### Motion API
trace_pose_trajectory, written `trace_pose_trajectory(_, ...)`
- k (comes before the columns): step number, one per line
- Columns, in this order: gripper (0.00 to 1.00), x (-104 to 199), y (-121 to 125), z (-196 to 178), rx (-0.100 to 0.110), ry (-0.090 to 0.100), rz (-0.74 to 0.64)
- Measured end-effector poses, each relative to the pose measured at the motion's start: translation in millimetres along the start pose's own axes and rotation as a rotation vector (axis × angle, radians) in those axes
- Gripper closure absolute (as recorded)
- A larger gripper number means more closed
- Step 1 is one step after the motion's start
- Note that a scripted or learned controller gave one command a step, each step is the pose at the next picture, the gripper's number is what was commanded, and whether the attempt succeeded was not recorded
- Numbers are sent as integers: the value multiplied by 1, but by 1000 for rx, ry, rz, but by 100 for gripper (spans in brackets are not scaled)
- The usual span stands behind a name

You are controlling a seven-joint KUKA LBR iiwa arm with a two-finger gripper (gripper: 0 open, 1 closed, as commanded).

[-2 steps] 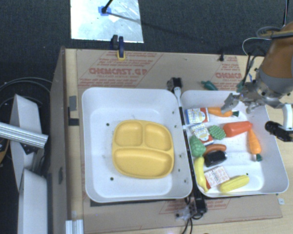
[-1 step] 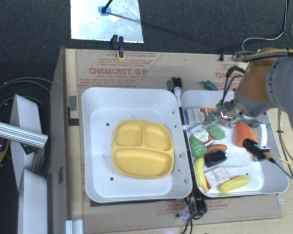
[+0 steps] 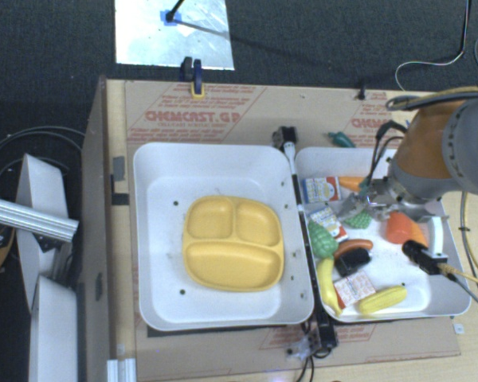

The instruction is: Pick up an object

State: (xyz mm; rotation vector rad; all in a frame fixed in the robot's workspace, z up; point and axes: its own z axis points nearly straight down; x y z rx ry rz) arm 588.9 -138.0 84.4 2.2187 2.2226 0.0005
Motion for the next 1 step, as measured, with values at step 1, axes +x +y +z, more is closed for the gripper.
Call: trace_pose_trajectory(1, 100, 0, 1, -11, -2, 0, -1)
